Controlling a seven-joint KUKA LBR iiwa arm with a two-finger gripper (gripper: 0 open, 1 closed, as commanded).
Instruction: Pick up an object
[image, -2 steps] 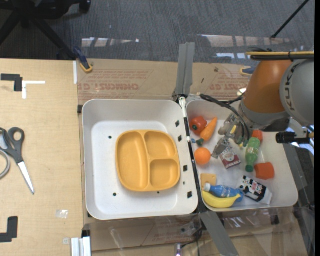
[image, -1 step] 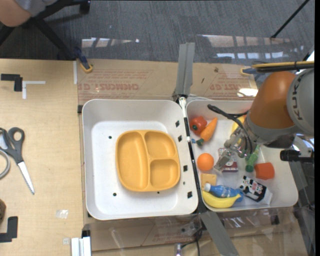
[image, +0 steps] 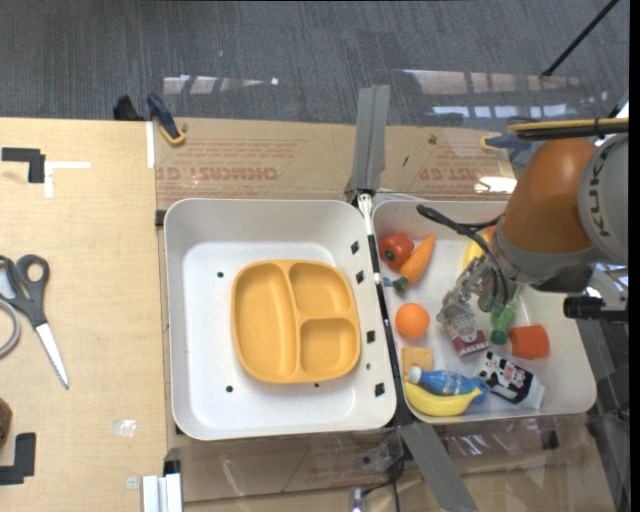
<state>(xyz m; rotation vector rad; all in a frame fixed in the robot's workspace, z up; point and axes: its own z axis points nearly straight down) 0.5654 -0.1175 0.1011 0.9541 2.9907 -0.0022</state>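
I've got the gripper (image: 478, 296) low in the right bin (image: 570, 395), can't tell how it's set from this slant, too much clutter. Nearest pick is the small red-and-white packet (image: 466, 338) just below the tips, green piece (image: 501, 317) touching beside it, orange ball (image: 412, 320) to the left. Risk as I see it: closing catches two things, or nudges the packet sideways into the cow-print box (image: 505, 378)

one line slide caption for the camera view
KUKA arm's hand lowered among toy food in the right bin, beside a yellow divided tray in the left bin.
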